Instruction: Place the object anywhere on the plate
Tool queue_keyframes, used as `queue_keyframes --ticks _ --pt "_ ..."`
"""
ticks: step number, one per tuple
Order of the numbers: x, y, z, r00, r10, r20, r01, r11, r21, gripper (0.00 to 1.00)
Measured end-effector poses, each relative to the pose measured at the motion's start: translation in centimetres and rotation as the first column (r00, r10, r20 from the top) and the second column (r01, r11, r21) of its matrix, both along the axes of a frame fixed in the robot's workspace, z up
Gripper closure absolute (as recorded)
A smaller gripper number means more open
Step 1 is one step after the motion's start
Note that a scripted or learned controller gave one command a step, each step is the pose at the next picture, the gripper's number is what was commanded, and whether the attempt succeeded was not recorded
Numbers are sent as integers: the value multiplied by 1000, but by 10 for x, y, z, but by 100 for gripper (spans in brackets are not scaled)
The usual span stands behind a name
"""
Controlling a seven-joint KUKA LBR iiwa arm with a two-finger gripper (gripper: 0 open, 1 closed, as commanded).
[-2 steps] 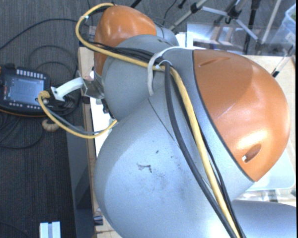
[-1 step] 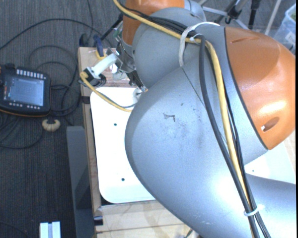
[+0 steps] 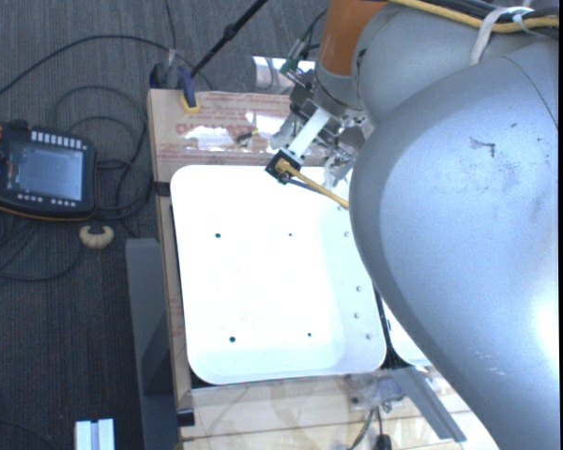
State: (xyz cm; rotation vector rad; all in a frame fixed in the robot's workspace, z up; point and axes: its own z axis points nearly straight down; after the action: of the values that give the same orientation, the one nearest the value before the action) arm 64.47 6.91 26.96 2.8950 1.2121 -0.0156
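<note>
The grey metal gripper (image 3: 332, 154), its grip impossible to tell, hangs over the shallow white plastic bin (image 3: 263, 279), probably before picking; next it must close on the object.

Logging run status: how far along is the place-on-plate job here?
Done: nothing I can confirm; the shallow white bin shows small dark dots on its floor. In hand: the grey arm with the orange band leans over that bin's far right corner, hiding much of the view's right side. Left: apparently the whole placement.
</note>
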Motion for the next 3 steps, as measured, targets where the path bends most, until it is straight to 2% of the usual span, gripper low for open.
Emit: queue_keyframes --ticks 1,2,3 --pt "-36 115 -72 981 192 -1 -192 981 1 0" --pt "-8 154 -112 934 358 -1 -358 934 2 0" --pt "23 163 -132 898 441 0 -441 898 2 0"
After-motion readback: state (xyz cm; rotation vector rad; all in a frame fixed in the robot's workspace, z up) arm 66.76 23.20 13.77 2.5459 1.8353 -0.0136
